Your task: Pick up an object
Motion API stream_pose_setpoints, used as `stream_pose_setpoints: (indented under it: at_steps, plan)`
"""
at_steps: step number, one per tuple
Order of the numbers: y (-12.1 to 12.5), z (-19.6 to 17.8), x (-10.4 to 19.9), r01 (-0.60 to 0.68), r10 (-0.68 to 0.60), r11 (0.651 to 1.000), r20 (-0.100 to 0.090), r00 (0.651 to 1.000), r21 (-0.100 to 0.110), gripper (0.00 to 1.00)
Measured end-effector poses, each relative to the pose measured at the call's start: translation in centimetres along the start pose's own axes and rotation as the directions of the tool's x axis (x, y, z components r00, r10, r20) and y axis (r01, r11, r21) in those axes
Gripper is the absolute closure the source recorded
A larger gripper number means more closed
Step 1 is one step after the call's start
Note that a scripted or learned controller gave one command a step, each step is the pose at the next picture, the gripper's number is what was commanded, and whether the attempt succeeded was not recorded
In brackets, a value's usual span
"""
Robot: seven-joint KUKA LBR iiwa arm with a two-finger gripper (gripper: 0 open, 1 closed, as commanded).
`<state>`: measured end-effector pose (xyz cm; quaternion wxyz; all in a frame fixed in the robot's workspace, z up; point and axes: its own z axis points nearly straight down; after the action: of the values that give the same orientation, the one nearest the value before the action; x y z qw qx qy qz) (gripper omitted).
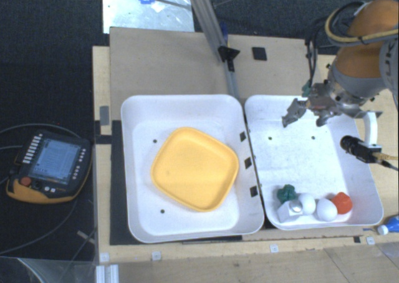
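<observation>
My gripper point(307, 116) hangs open above the upper middle of the right bin point(299, 151), its two fingers spread apart with nothing between them. Along that bin's front wall lie a green toy point(286, 193), a grey-white block point(290, 209), a white ball point(326, 209) and a red-orange object point(341, 201). These sit well below and in front of the gripper. A yellow square plate point(195, 168) lies in the middle of the left bin point(140, 151).
The arm's orange and grey wrist point(368, 45) reaches in over the right bin's far right corner, with a black cable fitting point(355, 146) by the right wall. A metal pole point(209, 20) slants across the back. A teach pendant point(47, 163) lies left of the bench.
</observation>
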<state>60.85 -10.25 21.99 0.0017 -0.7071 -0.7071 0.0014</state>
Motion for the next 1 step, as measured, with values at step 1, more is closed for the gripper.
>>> stream_pose_setpoints:
  at_steps: [1]
  plan:
    - [-0.13,6.26,0.17,0.0,0.0,1.0,0.0,1.0,0.0,0.0]
